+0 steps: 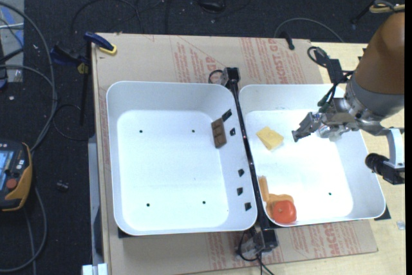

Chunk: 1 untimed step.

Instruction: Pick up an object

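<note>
We see our grey arm's orange-banded wrist reaching in from the right, its gripper angled down and leftward.

2 bins side by side — block in the left bin, wedge and ball in the right bin.

Bins: smooth white plastic, slight sheen. Bench beneath bins: matt brown cardboard, red print. Floor around bench: dark rough carpet. Claw over right bin: dull grey metal.
</note>
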### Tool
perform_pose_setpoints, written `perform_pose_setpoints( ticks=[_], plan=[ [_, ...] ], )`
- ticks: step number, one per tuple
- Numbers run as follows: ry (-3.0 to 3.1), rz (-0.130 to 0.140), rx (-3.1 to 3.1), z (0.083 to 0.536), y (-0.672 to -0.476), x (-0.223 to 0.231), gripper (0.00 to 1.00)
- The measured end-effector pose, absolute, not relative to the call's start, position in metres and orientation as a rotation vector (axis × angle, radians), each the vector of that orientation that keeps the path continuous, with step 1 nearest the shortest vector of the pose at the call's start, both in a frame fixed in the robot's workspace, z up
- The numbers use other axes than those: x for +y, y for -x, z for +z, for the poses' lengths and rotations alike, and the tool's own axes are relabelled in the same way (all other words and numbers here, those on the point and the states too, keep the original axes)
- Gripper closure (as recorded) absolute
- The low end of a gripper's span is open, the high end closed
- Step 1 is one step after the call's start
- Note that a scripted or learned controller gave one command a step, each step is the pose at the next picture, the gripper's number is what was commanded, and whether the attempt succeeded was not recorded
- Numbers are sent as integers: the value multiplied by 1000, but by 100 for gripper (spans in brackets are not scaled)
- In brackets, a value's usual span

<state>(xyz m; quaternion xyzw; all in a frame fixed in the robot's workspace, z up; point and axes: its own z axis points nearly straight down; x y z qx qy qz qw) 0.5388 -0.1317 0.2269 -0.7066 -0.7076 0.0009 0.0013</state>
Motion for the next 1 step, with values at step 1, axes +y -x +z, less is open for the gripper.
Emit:
perform_pose_setpoints(
  ticks=[1],
  plan=[
    [2217, 6, -2218, 160, -551, -132, 0]
  ],
)
